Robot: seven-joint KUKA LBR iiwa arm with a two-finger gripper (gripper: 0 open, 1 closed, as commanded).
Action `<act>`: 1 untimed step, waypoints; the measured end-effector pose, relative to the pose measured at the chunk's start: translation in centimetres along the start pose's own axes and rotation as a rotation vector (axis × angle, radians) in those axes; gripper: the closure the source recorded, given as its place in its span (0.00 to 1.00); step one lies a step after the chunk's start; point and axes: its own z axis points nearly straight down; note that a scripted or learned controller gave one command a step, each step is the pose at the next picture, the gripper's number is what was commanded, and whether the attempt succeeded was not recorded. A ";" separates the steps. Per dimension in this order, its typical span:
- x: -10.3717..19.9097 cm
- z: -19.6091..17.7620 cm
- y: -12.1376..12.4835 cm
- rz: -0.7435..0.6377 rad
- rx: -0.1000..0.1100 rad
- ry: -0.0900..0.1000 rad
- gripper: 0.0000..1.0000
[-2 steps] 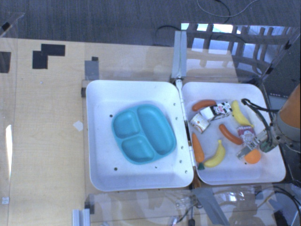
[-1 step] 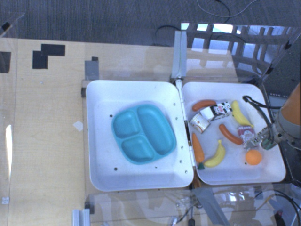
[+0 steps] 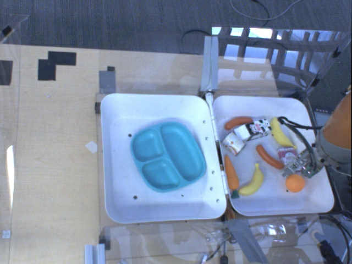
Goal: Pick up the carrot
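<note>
Carrot, tapered orange plastic (image 3: pixel 231 175), lies along the right white bin's (image 3: pixel 324 205) left wall, beside a yellow banana (image 3: pixel 252 182). Your two-finger gripper (image 3: pixel 297 168) sits well apart above an orange ball (image 3: pixel 295 183); its grip you cannot tell.

Bench top (image 3: pixel 49 164): pale wood, with black angular markings (image 3: pixel 55 64) near its far left corner. Floor (image 3: pixel 110 10) beyond: dark grey ribbed carpet, a thin cable (image 3: pixel 264 4) looped across it. Metal upright (image 3: pixel 209 65) at the far bench edge; bright window-like reflections (image 3: pixel 258 34) beside it.
</note>
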 end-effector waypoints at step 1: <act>5.7 -11.2 2.9 0.076 -0.002 -0.002 1.00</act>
